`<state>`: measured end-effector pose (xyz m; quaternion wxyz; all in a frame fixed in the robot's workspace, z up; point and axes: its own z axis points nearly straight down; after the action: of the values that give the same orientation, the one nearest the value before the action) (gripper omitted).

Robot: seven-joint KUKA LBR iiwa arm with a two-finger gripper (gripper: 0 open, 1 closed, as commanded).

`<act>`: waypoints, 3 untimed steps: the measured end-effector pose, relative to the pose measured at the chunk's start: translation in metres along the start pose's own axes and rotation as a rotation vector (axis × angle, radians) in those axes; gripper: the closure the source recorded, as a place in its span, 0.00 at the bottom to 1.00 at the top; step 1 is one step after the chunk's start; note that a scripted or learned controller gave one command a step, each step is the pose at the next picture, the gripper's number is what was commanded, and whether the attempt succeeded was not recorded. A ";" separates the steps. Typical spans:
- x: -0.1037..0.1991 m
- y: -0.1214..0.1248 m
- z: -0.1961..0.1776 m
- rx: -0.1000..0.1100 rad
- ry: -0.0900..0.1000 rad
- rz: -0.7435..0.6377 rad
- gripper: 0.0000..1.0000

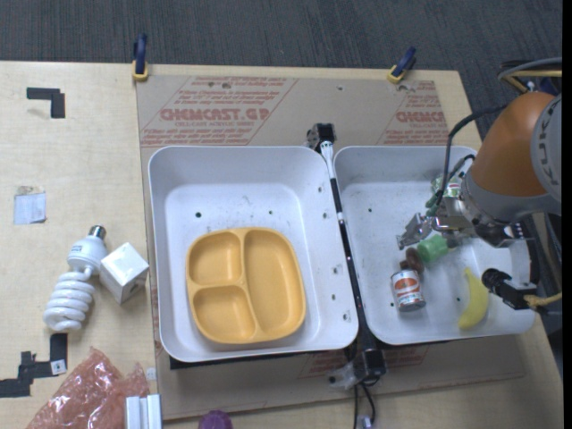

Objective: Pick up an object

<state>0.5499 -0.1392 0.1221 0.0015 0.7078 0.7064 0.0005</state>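
Tool [420,232] state cannot be told as it is lowered at centre right of the frame beside a green object [433,248], judged light, smooth, best pinched across its middle.

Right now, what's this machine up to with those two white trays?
A grey and orange robot arm reaches from the right into the right bin. Its gripper is low over a small green object, with a small can and a banana lying nearby. Whether it has hold of anything is unclear. The left bin holds a yellow divided plate.
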 end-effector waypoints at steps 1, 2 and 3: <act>0.044 -0.054 0.030 0.003 0.001 0.000 0.00; 0.044 -0.053 0.020 0.001 0.001 0.002 1.00; 0.093 -0.047 -0.071 0.001 0.001 -0.002 1.00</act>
<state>0.5027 -0.0457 0.1925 0.0009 0.7069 0.7073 0.0004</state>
